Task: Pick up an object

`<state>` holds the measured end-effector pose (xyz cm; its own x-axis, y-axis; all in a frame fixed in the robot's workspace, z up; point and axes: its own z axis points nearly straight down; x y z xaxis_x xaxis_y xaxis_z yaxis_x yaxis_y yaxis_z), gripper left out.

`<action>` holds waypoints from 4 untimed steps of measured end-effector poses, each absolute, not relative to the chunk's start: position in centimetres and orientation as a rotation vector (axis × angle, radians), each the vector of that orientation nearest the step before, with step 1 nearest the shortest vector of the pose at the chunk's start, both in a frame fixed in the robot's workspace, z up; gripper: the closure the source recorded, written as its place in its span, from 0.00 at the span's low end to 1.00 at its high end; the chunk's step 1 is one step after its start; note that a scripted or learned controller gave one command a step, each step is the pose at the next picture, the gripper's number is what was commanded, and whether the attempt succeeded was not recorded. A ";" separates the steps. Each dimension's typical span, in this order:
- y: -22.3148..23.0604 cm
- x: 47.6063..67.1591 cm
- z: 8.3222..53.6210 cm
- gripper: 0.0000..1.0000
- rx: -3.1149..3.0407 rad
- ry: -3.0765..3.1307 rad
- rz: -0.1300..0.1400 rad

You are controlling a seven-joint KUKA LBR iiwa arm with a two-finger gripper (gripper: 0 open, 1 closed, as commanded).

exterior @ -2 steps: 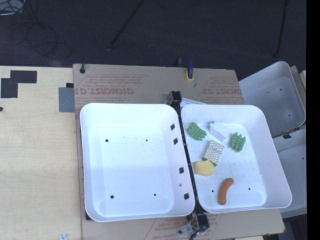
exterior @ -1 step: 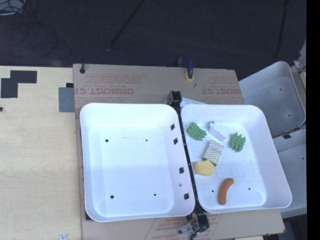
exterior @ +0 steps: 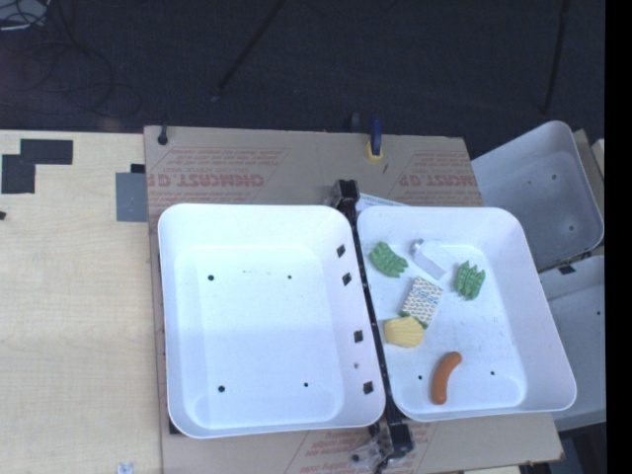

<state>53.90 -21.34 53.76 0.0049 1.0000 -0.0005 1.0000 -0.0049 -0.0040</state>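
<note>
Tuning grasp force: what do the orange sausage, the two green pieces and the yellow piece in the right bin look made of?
Orange sausage: smooth, uniform colour, likely moulded plastic toy food. Green pieces: bumpy, lobed outlines, probably plastic or rubber; softness can't be judged. Yellow piece: matte, rounded, faintly ridged; plastic or foam. Right bin: glossy white, likely plastic.

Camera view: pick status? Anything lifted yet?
Nothing looks done: the sausage, yellow piece, checked packet, white block and two green pieces all lie in the right bin. Nothing is in hand. The whole pick is left.
</note>
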 end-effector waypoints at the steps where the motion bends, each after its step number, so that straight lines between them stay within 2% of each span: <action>1: -17.4 57.3 53.7 1.00 -2.217 -2.224 0.002; 2: -21.5 54.1 53.8 1.00 -2.223 -2.216 0.004; 3: -20.5 57.2 53.7 1.00 -2.221 -2.222 0.002; 4: -11.8 58.7 53.7 1.00 -2.207 -2.229 0.001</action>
